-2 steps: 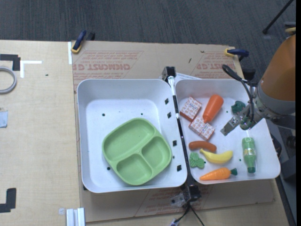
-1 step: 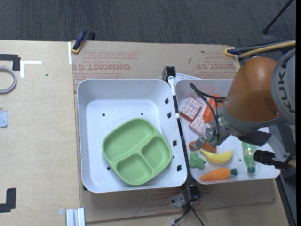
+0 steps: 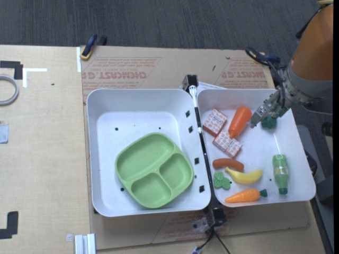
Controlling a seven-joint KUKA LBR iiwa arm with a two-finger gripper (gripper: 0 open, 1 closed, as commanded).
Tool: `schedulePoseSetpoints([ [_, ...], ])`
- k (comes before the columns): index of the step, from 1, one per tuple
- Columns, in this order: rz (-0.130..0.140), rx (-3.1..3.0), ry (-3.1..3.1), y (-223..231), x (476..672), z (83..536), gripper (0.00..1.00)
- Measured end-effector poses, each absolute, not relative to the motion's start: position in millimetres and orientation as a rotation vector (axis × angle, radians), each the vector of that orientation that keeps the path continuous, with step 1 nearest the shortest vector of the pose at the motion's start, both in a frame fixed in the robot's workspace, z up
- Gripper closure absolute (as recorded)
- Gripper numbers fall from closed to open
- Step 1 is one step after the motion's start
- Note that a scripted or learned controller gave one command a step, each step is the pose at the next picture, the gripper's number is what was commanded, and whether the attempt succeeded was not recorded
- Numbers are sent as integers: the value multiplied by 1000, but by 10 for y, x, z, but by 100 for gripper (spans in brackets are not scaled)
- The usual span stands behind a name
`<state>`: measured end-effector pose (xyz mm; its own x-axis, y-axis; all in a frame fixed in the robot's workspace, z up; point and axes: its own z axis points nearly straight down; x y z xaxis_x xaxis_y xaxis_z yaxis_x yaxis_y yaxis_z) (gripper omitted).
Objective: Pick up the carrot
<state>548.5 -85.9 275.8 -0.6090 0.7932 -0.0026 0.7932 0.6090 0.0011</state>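
While gripper (image 3: 263, 116) hovers upper right of right bin (image 3: 302, 142), finger state unclear, nothing visibly held. Carrot (image 3: 243, 196) lies lower edge, beside banana (image 3: 246, 176). Approach step; next: travel down-frame, descend over carrot.

Orange carrot (image 3: 244, 196) with green top, flat along right bin's (image 3: 296, 142) near edge

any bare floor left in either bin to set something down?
Left white bin: bare floor along the far and left walls around the green divided plate. Right white bin: a bare patch mid-floor between the patterned boxes and green bottle. Crowded along the near edge: sausage, banana, orange carrot.
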Motion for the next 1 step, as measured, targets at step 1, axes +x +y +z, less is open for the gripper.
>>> schedulePoseSetpoints([
  [1, -1, 1589, 2711, 20, 4776, 1919, 100],
])
